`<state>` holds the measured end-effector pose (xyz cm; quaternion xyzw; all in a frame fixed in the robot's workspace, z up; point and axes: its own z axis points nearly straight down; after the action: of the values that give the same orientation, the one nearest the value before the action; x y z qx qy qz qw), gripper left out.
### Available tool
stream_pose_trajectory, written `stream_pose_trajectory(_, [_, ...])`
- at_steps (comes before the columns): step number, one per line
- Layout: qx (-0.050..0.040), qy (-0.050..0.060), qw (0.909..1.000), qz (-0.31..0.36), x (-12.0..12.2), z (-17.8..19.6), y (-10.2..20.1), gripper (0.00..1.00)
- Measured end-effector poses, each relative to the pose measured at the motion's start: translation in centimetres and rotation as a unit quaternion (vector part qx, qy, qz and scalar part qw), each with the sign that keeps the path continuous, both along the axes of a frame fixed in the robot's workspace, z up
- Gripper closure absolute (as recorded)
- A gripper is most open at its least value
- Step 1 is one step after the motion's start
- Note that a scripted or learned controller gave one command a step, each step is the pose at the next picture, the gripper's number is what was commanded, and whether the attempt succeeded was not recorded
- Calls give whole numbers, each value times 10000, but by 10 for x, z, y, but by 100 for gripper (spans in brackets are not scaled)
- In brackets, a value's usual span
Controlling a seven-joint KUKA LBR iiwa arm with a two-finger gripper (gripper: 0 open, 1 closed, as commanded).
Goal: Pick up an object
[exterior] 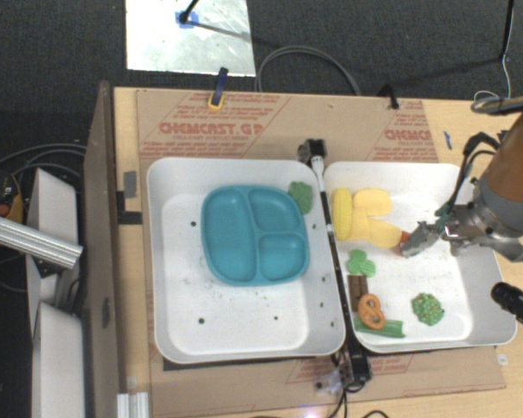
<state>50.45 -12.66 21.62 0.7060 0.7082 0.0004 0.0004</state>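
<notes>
My gripper (416, 241) hangs low in the right bin (476, 291), reaching in from the right. Its tip is just right of a yellow toy piece (376, 231), and I cannot tell whether they touch. Beside that piece lie a yellow corn cob (341, 213) and another yellow piece (372, 202). Further forward are a green leaf toy (360, 262), a brown block (358, 286), an orange pretzel (370, 310), a green bean (389, 327) and a green broccoli (428, 308).
The left bin (176, 316) holds a blue divided plate (254, 234), with a green toy (301, 196) at its upper right corner. A black divider (335, 259) runs between the bins. The arm's grey body (511, 200) overhangs the right bin's right edge.
</notes>
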Motion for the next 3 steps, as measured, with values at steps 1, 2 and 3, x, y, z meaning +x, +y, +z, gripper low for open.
stream_pose_trajectory(1, [-6,-5,10000,18,76,-138,-7,0])
stream_pose_trajectory(2, [-4,-17,10000,3,75,-121,-8,100])
stream_pose_trajectory(3, [-18,-33,10000,-17,84,-51,-41,100])
